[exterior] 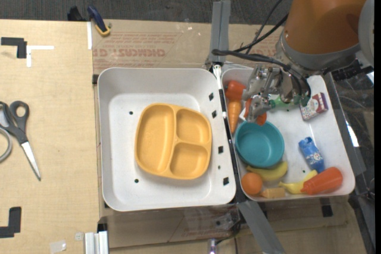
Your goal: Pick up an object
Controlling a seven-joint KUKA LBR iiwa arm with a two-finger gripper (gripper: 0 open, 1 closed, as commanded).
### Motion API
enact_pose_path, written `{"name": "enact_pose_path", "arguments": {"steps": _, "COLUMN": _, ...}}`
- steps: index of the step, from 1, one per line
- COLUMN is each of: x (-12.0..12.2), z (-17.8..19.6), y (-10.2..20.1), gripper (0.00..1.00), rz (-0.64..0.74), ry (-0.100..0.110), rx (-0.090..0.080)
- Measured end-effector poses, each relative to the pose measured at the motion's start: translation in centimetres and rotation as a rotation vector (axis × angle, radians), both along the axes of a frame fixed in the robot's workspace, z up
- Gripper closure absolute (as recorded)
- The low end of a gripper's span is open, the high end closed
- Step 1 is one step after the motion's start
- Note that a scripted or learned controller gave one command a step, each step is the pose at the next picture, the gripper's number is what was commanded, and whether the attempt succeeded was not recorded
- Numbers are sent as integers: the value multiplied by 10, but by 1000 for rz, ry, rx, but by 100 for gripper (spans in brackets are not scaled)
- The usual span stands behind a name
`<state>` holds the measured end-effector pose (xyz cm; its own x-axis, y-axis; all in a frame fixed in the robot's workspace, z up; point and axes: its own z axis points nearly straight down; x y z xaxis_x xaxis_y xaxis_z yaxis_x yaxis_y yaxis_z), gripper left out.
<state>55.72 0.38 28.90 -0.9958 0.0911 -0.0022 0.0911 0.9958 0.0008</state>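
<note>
Camera view: hand (pixel 257 105) low in the right bin (pixel 334 134), just above the teal bowl (pixel 259 144) and beside the carrot (pixel 234 111). Can't tell its state. Nothing visibly held, so the pick looks not yet done.

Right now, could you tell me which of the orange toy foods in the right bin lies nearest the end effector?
The small carrot by the bin's left wall, just left of the end effector; the round orange and larger carrot lie at the near end.

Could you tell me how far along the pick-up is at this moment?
Done: the gripper is down in the right bin, near the carrot and teal bowl. In hand: nothing visibly between its fingers. Left: grasping and lifting an object; the yellow tray sits in the left bin.
</note>
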Motion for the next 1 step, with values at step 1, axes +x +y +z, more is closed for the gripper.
{"name": "enact_pose_path", "arguments": {"steps": 1, "x": 22, "z": -78, "y": 39, "gripper": 100, "rz": 25, "ry": 2, "rx": 0}}
